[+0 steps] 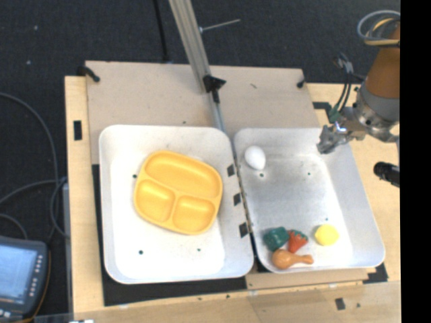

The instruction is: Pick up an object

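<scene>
At the near edge of the right bin (350, 200), my landmark for everything below, I read the scene like this:

Orange drumstick toy (292, 259): lying in the right bin's near left corner, closest to me, thin end pointing right.

Green piece (275, 237): just behind the drumstick toy, touching or nearly touching it; I cannot tell which.

Red piece (297, 237): pressed against the green piece's right side, also just behind the drumstick toy.

Yellow ball (326, 235): near the right bin's front wall, a little right of the red piece and apart from it.

White egg-shaped object (254, 157): in the right bin's far left corner, well apart from the near cluster.

Left bin (114, 200): side by side with the right bin, their inner walls meeting.

Yellow divided plate (178, 192): sitting in the middle of the left bin, well left of the right bin, three compartments facing up.

Gripper (328, 140): over the right bin's far right corner, at about the rim, well apart from every object in the bin. I see nothing between its fingers, and I cannot tell how far apart they stand; from my seat it is too small and blurred.

Arm (384, 79): reaching in from beyond the right bin's far right corner, orange band above the grey wrist.

Metal post (192, 36): rising at a slant from behind the right bin's far left corner.

Bench (161, 99): bare tan board showing beyond both bins.
</scene>
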{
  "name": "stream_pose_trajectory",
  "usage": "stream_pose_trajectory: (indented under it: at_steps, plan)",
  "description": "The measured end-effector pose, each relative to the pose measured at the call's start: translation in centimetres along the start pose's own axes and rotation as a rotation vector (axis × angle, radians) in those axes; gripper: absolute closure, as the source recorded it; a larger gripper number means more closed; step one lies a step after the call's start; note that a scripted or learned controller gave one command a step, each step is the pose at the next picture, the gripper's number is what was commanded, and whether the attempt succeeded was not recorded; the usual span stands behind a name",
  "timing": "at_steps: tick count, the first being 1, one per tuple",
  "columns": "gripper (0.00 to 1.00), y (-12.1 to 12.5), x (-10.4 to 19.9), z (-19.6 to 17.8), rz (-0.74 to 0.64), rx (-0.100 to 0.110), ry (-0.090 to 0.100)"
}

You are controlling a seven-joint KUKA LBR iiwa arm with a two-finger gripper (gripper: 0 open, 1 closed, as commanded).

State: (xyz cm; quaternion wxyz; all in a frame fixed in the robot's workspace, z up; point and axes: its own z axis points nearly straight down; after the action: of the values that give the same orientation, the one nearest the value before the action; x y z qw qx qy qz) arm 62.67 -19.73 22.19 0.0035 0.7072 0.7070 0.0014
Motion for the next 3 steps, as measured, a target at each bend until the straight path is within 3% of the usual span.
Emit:
stream_pose_trajectory:
  at_steps: [1, 3]
  plan:
    - [1.0, 0.1, -0.1, -2.3, -0.003, 0.003, 0.001]
    - [1.0, 1.8, 11.6, -3.3, -0.008, 0.004, 0.004]
